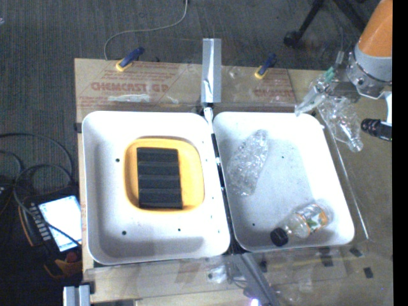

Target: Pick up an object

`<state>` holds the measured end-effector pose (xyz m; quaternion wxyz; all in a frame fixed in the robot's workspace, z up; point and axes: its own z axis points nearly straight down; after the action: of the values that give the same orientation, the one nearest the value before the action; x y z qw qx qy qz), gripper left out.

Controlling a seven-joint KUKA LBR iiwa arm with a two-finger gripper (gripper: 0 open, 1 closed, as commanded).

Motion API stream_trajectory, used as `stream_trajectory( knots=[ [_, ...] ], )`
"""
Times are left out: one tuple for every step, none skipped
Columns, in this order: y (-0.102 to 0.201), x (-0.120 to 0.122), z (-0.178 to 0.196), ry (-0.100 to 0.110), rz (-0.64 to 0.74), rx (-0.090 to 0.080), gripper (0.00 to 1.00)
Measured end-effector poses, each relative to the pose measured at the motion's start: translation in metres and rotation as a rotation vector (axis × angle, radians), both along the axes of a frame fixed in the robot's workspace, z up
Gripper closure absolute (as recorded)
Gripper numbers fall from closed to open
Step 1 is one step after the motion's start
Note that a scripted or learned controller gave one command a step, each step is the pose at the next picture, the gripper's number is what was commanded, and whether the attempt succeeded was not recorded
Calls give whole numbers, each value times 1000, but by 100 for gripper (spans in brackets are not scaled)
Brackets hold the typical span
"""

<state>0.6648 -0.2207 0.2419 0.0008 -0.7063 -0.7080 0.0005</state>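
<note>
The gripper (328,104) hung at the far right of the scene, beyond the far right corner of the right-hand shallow white bin (306,123), below the arm's grey wrist and orange band (380,27). Glare and clear plastic blurred its tip, so whether it was spread or pressed together could not be told, and nothing could be seen held in it.

In the right bin lay two things. A crumpled clear plastic bottle (248,161) rested toward the bin's left and far side, lying at a slant. A second clear plastic bottle with a black cap and an orange label (303,222) lay at the near right corner, cap pointing left.

The left-hand white bin (102,171) held a yellow rounded tray with a black ribbed block (159,177) in its middle.

Either bottle looked light, thin-walled and slippery, likely to buckle or squirt away under a pinch. The capped one seemed stiffer; a hold across its body near the cap appeared the surest.
</note>
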Motion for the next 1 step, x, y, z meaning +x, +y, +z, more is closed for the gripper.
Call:
stream_trajectory(
  knots=[
    [75, -66, -31, 1, -127, 0, 0]
  ],
)
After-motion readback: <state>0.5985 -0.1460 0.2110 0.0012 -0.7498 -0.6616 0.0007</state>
